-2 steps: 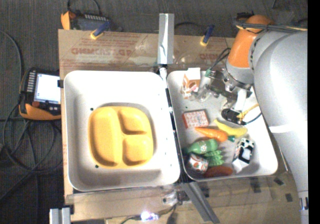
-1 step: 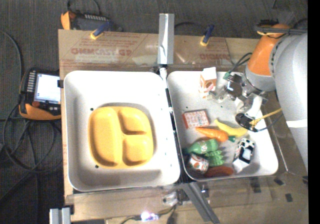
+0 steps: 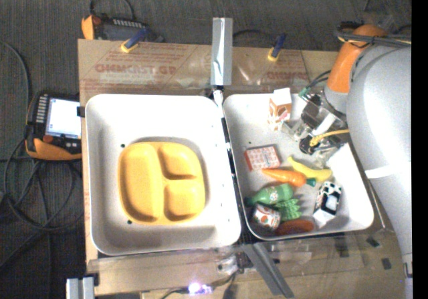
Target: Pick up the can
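Lying at the bin's front, the can [image 3: 267,217] sits well apart from the gripper [image 3: 313,132].

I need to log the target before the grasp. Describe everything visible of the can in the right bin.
The can is a small cylinder lying on its side near the front edge of the right bin. Its label looks red and white with darker markings, too small to read. It lies just below the green bottle, apparently touching it, with a dark red sausage-like item close to its right. The pincer is far from it, toward the bin's back.
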Controlling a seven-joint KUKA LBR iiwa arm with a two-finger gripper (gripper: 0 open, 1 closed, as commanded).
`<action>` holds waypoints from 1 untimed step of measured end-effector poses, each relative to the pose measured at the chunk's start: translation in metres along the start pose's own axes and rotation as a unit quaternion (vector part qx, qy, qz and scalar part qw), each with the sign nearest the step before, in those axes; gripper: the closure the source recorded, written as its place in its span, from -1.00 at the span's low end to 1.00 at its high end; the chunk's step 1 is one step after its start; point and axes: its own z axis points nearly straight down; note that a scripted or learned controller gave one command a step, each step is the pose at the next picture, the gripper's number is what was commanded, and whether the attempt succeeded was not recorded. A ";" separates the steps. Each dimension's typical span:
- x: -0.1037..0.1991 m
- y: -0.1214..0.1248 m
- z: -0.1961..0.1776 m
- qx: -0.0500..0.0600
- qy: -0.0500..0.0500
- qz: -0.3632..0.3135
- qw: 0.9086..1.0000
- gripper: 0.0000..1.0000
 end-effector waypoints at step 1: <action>0.019 -0.037 -0.036 -0.040 0.017 0.001 0.999 -1.00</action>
